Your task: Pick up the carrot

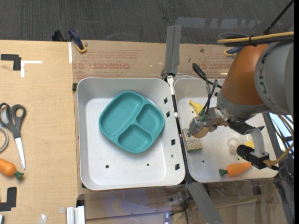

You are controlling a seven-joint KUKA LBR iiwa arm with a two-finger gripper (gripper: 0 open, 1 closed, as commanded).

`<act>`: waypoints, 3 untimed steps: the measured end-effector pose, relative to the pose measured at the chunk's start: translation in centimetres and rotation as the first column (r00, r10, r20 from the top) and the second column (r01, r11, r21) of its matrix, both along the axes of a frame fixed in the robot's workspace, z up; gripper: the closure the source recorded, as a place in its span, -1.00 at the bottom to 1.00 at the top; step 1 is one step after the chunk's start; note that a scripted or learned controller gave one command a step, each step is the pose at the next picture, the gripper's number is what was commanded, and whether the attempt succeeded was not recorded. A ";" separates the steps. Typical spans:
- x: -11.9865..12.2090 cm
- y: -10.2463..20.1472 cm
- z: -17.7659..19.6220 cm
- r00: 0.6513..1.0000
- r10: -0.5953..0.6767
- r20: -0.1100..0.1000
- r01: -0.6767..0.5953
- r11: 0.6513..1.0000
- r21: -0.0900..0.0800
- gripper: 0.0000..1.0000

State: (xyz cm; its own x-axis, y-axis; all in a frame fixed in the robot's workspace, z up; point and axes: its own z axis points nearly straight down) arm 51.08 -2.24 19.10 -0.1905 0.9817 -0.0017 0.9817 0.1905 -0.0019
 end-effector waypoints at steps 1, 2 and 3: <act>3.4 -7.3 12.9 1.000 0.008 0.000 -0.008 1.000 -0.001 1.00; 3.4 -7.2 12.9 1.000 0.009 -0.001 -0.009 1.000 -0.001 -1.00; 7.6 -5.2 1.9 1.000 0.026 -0.002 -0.026 1.000 0.000 -1.00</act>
